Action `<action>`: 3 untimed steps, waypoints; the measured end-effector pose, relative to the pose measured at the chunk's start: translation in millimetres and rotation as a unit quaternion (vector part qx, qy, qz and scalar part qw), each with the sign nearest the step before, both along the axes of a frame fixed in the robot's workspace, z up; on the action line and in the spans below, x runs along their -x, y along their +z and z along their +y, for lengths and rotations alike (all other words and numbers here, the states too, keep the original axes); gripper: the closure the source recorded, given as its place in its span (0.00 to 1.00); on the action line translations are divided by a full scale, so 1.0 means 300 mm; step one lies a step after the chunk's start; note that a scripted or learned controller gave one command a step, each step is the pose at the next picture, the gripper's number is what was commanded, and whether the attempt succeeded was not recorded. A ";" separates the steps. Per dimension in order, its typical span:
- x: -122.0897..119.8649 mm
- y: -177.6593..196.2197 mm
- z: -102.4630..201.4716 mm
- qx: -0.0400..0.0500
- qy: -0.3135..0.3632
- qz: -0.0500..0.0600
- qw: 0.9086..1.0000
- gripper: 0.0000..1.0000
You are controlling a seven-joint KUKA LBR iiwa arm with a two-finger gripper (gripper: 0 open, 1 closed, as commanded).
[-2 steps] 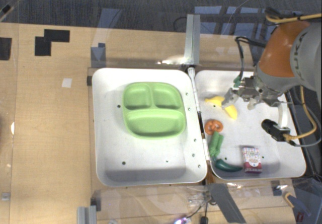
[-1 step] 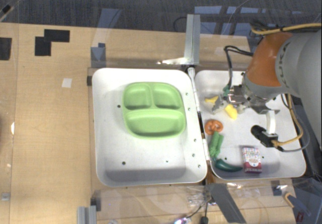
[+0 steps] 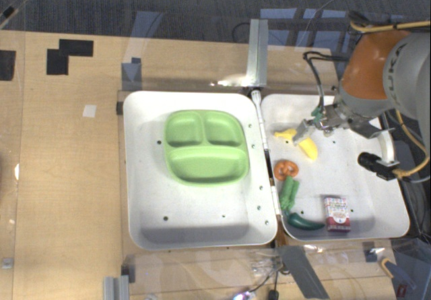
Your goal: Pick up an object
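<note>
In the right bin (image 3: 377,187) lie a yellow banana-like piece (image 3: 306,148), a small yellow bit (image 3: 283,134), an orange pretzel-shaped toy (image 3: 285,169), a green pepper-like toy (image 3: 289,192), a dark green curved vegetable (image 3: 303,222) and a small pink-red box (image 3: 337,214). My gripper (image 3: 304,130) hangs over the bin's upper left part, just above the yellow banana piece and beside the small yellow bit. Nothing shows between its fingers.
The left bin (image 3: 145,177) holds a green divided plate (image 3: 204,145). A metal divider post (image 3: 258,56) stands behind the seam between the bins. Cables (image 3: 316,66) and the arm's grey and orange body (image 3: 390,69) fill the upper right.
</note>
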State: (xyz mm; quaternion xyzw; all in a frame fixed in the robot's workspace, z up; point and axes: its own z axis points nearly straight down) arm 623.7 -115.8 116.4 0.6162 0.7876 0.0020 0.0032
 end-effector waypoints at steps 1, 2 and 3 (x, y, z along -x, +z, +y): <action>-0.109 -0.091 -0.016 0.000 0.000 -0.002 1.000 0.00; -0.120 -0.043 -0.009 0.000 0.003 -0.006 1.000 1.00; -0.125 0.340 0.162 0.000 -0.037 0.000 0.999 1.00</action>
